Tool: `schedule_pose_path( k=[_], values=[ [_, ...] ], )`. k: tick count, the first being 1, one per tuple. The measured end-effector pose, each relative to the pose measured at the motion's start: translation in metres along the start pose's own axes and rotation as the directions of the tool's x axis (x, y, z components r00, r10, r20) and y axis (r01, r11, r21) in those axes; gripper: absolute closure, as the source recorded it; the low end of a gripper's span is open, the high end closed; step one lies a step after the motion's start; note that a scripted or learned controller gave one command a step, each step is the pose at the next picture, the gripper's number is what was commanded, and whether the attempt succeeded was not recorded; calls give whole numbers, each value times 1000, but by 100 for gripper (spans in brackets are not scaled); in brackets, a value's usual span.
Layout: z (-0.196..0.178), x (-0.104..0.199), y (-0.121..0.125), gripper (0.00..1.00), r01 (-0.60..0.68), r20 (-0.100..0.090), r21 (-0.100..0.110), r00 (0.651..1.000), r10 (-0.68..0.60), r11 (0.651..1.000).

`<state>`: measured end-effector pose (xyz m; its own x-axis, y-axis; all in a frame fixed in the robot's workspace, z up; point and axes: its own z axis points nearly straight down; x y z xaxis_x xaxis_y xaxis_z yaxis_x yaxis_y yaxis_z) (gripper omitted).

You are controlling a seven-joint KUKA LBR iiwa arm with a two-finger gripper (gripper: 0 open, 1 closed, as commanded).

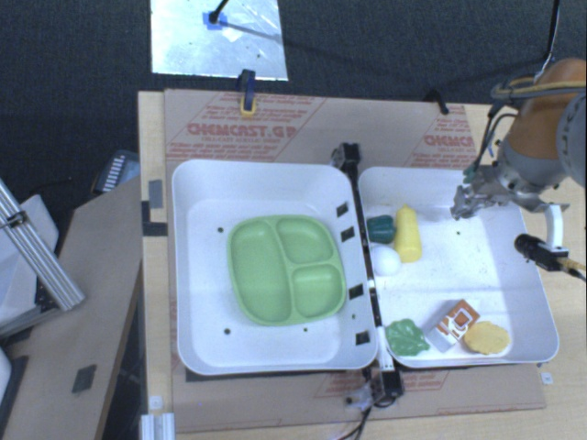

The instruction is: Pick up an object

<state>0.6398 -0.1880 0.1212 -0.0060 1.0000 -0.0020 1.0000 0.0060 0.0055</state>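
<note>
Over the far right part of the right bin (541, 337), the gripper (459, 204) hangs at the end of the grey arm (541, 126), which comes in from the right of the view. From where I stand I cannot tell whether the gripper is set wide or narrow.

Just to the gripper's left, and apart from it, a yellow cylinder (407, 235) lies on the bin floor. A teal block (381, 228) touches the cylinder's far side from the gripper. A white ball (385, 261) sits just beside the two, a little nearer the front edge of the bin.

Well below the gripper in the view, along the bin's near wall, three more things lie in a row. The yellow round piece (486, 338) is almost straight under the gripper. An orange-and-white box (454, 324) touches its left side. A green leafy piece (405, 337) is furthest to the left, in the corner.

Far to the gripper's left, past the divide between the bins, the left bin (202, 200) holds a green divided plate (286, 269) lying flat near its middle.
</note>
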Motion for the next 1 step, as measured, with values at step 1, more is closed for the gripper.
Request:
schedule_pose_path(
  k=[1],
  values=[
    [-64,-6,1,100,-3,1,-3,1000,3,1000]
  ],
)
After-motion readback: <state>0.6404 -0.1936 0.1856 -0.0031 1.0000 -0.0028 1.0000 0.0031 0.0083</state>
